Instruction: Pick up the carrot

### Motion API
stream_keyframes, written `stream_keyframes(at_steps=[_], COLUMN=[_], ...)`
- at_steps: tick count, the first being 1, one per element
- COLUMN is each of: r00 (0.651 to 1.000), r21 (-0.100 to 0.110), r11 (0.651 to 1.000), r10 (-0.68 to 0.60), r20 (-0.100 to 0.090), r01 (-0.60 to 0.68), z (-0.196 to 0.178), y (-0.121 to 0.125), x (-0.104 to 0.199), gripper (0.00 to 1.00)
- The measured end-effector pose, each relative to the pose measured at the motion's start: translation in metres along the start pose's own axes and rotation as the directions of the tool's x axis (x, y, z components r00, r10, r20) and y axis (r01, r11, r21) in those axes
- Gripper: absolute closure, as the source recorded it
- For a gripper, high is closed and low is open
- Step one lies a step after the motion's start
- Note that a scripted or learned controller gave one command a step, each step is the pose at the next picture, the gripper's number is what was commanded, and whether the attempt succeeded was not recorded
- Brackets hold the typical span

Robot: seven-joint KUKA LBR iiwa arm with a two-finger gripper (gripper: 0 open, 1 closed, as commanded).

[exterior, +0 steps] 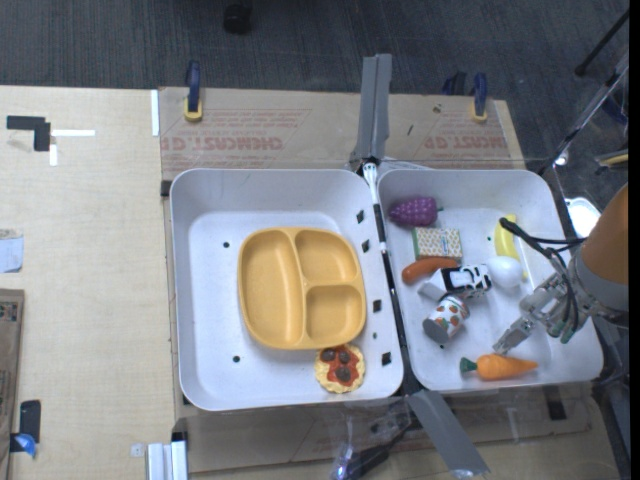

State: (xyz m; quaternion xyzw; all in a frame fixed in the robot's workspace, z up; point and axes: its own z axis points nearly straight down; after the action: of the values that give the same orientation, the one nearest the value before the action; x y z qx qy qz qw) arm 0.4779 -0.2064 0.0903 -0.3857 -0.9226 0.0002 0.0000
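one tool [512, 338], fingers perhaps hidden

Grey arm [612, 268] with a rounded orange band above the wrist. Metal two-finger gripper [512, 340] at the end: silvery, angular, built of small plates and brackets, with thin pale fingers [520, 330]. Black cable [540, 240] looped beside the wrist, running back along the arm. Thin wires at the gripper body, some greenish. Markings and screws too small to tell.
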Motion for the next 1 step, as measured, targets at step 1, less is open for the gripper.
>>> stream_keyframes(at_steps=[1], r00=[0.976], r21=[0.001], r11=[0.976], r10=[0.217], r20=[-0.003], r01=[-0.217], z=[0.0007], y=[0.0322], x=[0.033], gripper=[0.0])
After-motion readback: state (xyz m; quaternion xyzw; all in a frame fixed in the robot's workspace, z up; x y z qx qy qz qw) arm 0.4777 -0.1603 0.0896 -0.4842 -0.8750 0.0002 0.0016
